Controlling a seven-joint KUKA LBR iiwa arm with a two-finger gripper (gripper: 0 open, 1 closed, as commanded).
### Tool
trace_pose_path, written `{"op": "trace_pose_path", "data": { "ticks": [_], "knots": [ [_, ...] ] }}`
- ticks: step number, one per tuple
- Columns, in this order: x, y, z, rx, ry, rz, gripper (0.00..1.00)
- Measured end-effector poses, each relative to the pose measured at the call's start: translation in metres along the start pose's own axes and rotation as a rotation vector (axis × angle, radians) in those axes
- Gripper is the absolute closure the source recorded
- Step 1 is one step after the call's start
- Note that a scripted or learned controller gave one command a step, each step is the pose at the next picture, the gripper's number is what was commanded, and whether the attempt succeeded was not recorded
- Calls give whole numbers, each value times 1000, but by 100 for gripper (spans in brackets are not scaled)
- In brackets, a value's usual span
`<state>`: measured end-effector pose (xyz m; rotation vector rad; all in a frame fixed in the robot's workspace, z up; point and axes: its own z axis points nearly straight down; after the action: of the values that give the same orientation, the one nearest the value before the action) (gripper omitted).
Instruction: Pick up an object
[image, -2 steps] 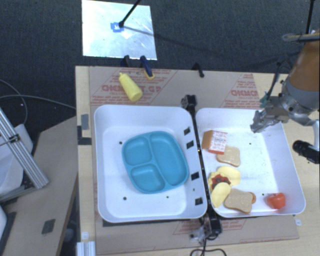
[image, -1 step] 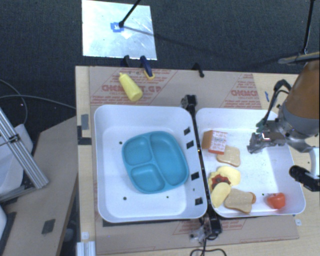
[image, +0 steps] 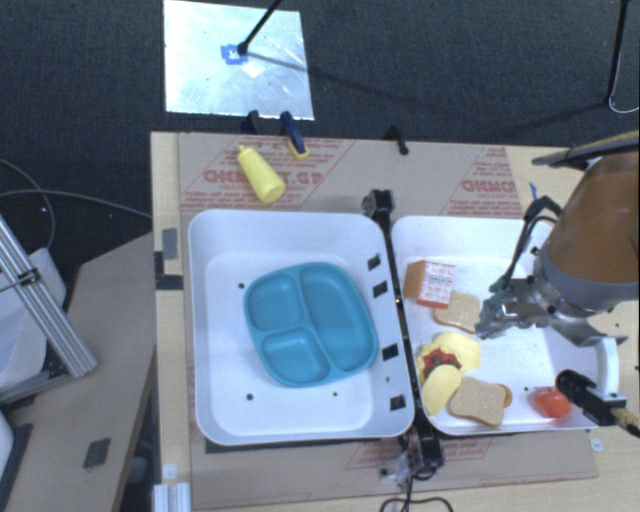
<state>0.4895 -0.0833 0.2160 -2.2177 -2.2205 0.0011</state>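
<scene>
The right bin (image: 470, 235) holds several toy foods: an orange-and-white packet (image: 432, 282), a bread slice (image: 458, 312) beside it, a yellow piece (image: 456, 350) with a red bit, a pale yellow pear shape (image: 441, 388), a toast slice (image: 479, 400) and a red tomato (image: 550, 402). My gripper (image: 492, 322) hangs low over the middle of this bin, its tip right beside the bread slice's right edge. The wrist hides how the fingers stand. I see nothing held.
The left bin (image: 225, 250) bears a blue sectioned tray (image: 310, 322). A yellow bottle (image: 260, 173) lies on the cardboard behind the bins. A black divider (image: 392, 310) runs between the bins. The arm's orange and grey body (image: 595, 240) overhangs the right bin's right side.
</scene>
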Motion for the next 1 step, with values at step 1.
{"op": "trace_pose_path", "data": {
  "ticks": [1],
  "knots": [
    [35,-3,34,-1,0,-5,100]
  ]
}}
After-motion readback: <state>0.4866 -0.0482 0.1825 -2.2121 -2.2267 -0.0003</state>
